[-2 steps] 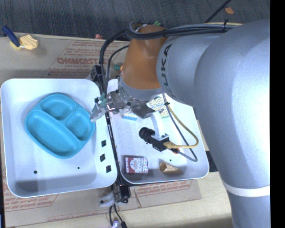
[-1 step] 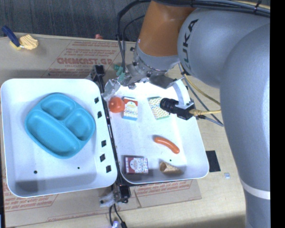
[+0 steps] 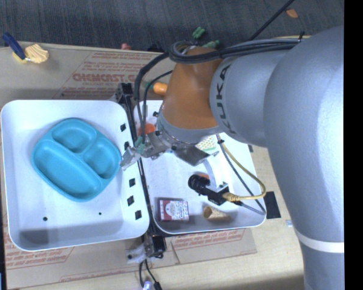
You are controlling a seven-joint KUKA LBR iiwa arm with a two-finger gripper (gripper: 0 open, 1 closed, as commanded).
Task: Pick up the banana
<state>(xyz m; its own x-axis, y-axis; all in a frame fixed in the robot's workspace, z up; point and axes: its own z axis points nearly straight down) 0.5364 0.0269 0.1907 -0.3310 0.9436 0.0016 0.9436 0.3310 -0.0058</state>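
Two bins sit under you, and the claw [image 3: 133, 153] hangs low over the wall between them, with the left bin [image 3: 6, 162] and its blue divided plate [image 3: 75, 159] just beside it on one side and the right bin [image 3: 169, 180] on the other. You cannot tell from here whether the claw is wide or narrow, since the wrist [image 3: 190, 101] covers most of it, and nothing can be seen held in it. The banana cannot be placed with certainty. The likeliest candidate is a pale yellow speckled piece [image 3: 209, 142] peeking from under the wrist, on the right-bin side of the claw and near it. A red packet [image 3: 172, 209] and a tan lump [image 3: 216, 212] lie further off, toward the near wall. To do this step well, you probably need to lift clear of the dividing wall first, confirm the yellow piece really is the fruit, then come down across its narrow width, well apart from the wall.
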